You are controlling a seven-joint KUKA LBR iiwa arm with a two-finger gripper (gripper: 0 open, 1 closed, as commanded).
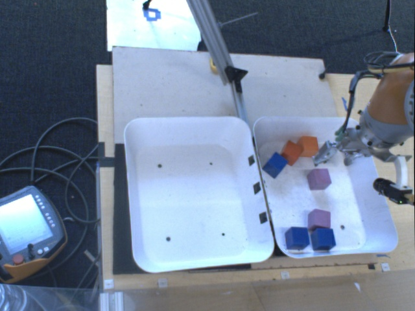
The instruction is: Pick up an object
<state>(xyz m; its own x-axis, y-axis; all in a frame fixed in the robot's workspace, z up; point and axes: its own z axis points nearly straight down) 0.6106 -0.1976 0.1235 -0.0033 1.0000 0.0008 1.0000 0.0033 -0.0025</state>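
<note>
Where cables (pixel 61 149) trail, carpet (pixel 45 57) surrounds bench (pixel 194 86).

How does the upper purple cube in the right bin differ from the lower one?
The upper purple cube stands alone on bare bin floor; the lower purple cube touches two blue cubes. The upper one lies nearer the end effector. Both look alike in color and size.
</note>
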